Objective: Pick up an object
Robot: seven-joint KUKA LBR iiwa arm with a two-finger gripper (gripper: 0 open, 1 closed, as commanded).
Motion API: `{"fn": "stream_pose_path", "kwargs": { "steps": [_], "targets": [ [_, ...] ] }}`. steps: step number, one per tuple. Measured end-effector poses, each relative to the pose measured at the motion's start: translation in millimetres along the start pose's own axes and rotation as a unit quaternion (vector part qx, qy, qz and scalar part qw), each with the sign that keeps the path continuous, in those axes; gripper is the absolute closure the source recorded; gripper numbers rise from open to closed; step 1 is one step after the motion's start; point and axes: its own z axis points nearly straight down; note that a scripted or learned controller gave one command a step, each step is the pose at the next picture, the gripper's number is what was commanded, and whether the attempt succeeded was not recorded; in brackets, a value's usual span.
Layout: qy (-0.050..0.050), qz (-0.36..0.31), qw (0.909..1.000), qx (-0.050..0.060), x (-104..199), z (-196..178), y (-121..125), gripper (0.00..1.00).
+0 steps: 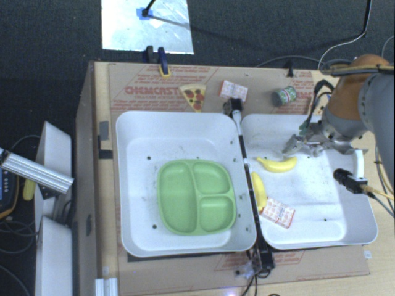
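A curved yellow banana (277, 164) lies flat in the right bin (321, 227).

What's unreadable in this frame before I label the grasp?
- Claw: small and blurred in the camera view; open or shut cannot be told.
- Arm: cut off by the right edge.
- Second banana: lies against the bin divider, its far side hidden.
- Card packet: print too small to read.

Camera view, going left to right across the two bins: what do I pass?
Green tray → banana by the divider → red-and-white packet → second banana → end effector.
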Motion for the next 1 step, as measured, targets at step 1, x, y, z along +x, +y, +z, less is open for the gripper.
{"fn": "stream_pose_path", "kwargs": {
  "steps": [1],
  "targets": [
    [0.000, -0.001, 1.0000, -0.001, 25.8, -18.0, -13.9, 0.00]
  ]
}}
